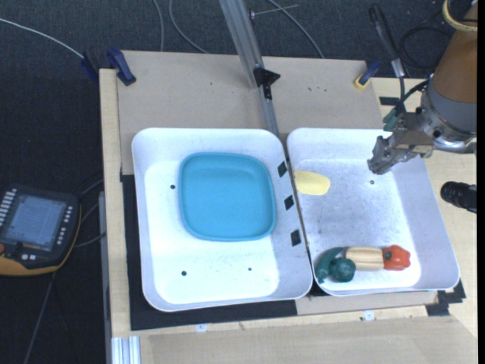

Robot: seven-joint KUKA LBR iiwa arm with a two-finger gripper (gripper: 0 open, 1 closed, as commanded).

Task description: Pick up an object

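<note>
Overhead, the grey arm reaches in from the right, its orange band above the wrist, and the gripper [383, 160] hangs over the upper right part of the right bin [356, 144]. Whether anything sits between its dark metal tips cannot be told from this slanted view; nothing is visibly pinched there.

Both bins are shallow, white, glossy plastic with rounded corners, touching along their inner rims. The right one has a floor dulled by grey scuffing and speckles. A pale yellow, smooth, rounded lump [311, 182] lies near its upper left side, close to the dividing rim. Along the bottom edge, well apart from the gripper, sits a row of three pieces touching end to end: a dark green rounded object [336, 267], a tan wooden-looking cylinder [364, 258] and a red rounded piece [396, 257].

In the left bin [155, 165] rests a turquoise square plate [226, 196] with soft corners and a raised lip, matte and flat. A ribbed aluminium rail [241, 21] slants down from the top toward the bins' junction.
</note>
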